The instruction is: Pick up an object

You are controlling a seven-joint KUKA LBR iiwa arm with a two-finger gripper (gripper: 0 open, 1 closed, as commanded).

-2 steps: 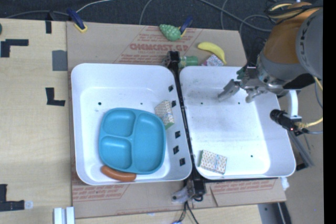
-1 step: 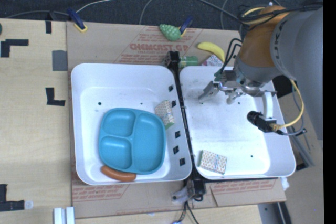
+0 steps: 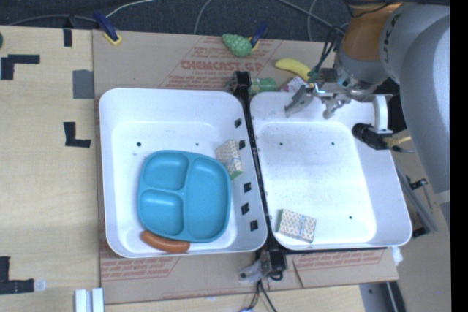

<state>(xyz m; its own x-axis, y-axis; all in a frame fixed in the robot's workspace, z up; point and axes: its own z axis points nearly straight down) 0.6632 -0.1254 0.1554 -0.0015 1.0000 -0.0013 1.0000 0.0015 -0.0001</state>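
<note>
The grey arm (image 3: 409, 33) reached in from three o'clock, its gripper (image 3: 316, 104) hovering over the right bin's (image 3: 380, 219) twelve-o'clock rim, jaws spread and holding nothing. The patterned packet (image 3: 297, 225), at that bin's seven o'clock, looked light, soft and flat; pinching across its short edges seemed best.

I see two white bins (image 3: 175, 102), each with small dark specks on its floor. In the left one lies a sky-blue divided plate (image 3: 184, 195), an orange-brown sausage (image 3: 165, 242) and a pale packet with a fine check pattern (image 3: 230, 154). The right one has a small checked packet in beige, green and red (image 3: 297, 225). Outside, on the tan cardboard sheet (image 3: 146, 62) printed in red lettering, I see a yellow banana (image 3: 293, 69) and a green knobbly thing (image 3: 237, 44). The arm (image 3: 409, 33) is grey with an orange band.
</note>
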